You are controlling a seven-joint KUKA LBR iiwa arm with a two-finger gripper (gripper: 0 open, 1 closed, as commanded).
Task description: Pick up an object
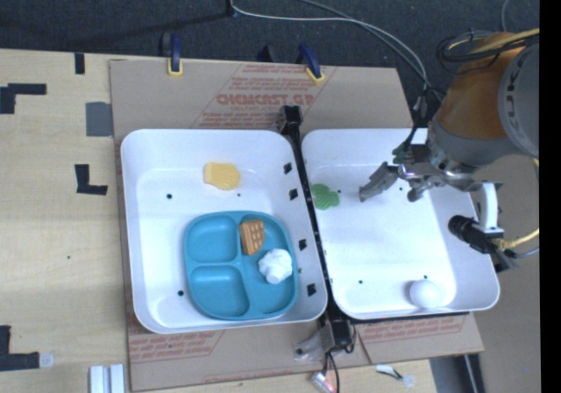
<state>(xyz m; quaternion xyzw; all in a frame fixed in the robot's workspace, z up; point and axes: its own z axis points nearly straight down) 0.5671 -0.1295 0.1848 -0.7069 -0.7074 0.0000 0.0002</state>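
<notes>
My gripper (391,187) hangs over the upper middle of the right bin (386,242), fingers spread apart with nothing between them. A small green object (325,197) lies at the right bin's left wall, a short way left of the fingertips. A white ball (428,293) rests near the right bin's front edge. In the left bin (158,172) a yellow lump (223,175) lies on the floor behind a blue divided tray (210,286). The tray holds a brown waffle-like piece (252,236) and a white crumpled object (276,266).
The two bins meet along a black clipped seam (307,207). A cable (351,27) runs across the dark floor behind the bench to the arm. The orange-banded wrist (478,110) stands over the right bin's far right corner.
</notes>
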